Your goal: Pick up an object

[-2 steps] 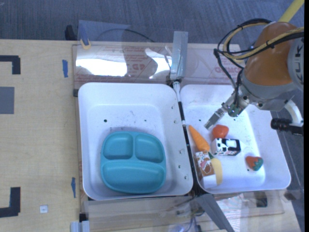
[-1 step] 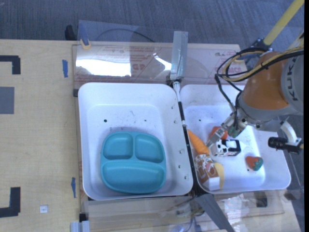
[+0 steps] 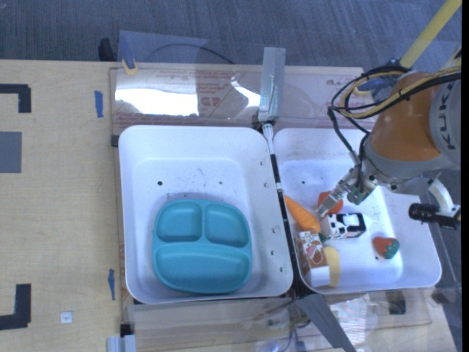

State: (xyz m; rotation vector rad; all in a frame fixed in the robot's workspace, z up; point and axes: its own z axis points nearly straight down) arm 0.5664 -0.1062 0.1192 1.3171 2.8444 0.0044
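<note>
Left bin (image 3: 139, 160): white, shallow; holds a teal divided plate (image 3: 202, 246) lying flat toward the near edge, two small compartments at the far side and one long compartment nearer the camera; a few dark specks on the bin floor beyond the plate. Divider (image 3: 275, 174) between the bins runs near to far. Right bin (image 3: 418, 270): objects clustered in its near-left part; an orange carrot-shaped toy (image 3: 300, 213) lies at a slant just beside the divider; nearer the camera, a small printed carton (image 3: 314, 254) with a pale yellow piece (image 3: 333, 264) touching its right side; a black-and-white toy (image 3: 346, 226) sits right of the carrot; a small red and green piece (image 3: 386, 247) lies apart, further right. Gripper (image 3: 327, 209) is low in the right bin, tips between the carrot and the black-and-white toy, just beside both; fingers open or closed, cannot tell, and no object visibly between them. Arm (image 3: 407, 134), grey with orange band, enters from the right above the bin, cables looped over it.
</note>
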